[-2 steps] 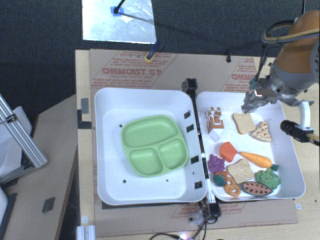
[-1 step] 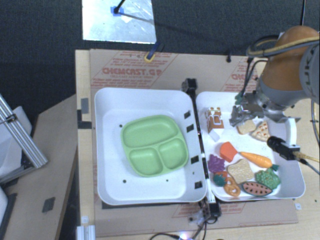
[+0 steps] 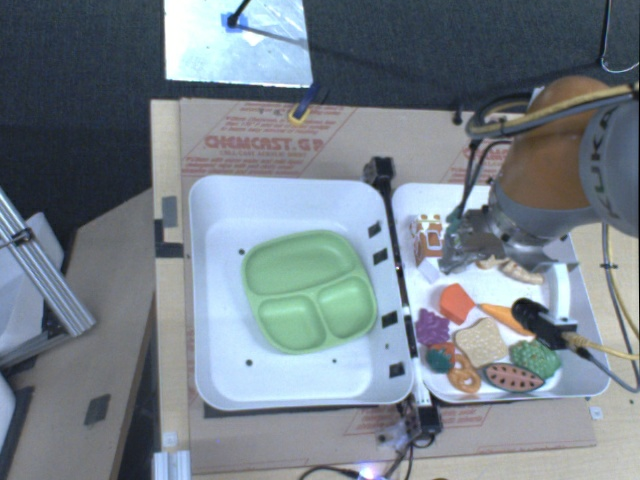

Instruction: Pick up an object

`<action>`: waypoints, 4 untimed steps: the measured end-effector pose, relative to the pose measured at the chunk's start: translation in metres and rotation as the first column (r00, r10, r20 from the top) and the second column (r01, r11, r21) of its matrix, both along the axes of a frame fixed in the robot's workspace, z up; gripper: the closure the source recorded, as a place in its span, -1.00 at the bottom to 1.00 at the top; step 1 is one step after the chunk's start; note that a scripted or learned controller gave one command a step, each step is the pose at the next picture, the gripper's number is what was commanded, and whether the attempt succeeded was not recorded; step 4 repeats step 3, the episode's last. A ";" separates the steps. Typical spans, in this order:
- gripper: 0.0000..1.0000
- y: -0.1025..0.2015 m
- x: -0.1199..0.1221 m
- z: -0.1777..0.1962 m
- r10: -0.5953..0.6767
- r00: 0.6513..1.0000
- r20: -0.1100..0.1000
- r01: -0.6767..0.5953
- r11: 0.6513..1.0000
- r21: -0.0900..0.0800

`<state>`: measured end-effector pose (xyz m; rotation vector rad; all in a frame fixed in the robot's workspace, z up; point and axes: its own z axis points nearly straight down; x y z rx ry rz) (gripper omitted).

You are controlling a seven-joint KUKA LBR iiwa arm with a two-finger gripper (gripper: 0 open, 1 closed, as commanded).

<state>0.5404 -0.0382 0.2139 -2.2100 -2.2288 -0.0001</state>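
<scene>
While low over right bin (image 3: 583,373), tool (image 3: 458,251).

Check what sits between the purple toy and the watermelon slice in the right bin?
In the camera view, the pretzel lies between the purple toy and the watermelon slice, with the bread slice just above that line.

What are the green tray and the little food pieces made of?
The green tray looks like moulded plastic: matte, one even colour, rounded compartments. The food pieces, such as the orange wedge and bread slice, look like plastic or rubber toys; which one is unclear.
</scene>
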 end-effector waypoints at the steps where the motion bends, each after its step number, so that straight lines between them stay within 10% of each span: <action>1: 1.00 0.013 -0.040 0.009 -0.004 1.000 0.000 0.004 1.000 -0.001; 4: 1.00 0.024 -0.030 0.003 -0.002 1.000 0.002 0.002 1.000 -0.001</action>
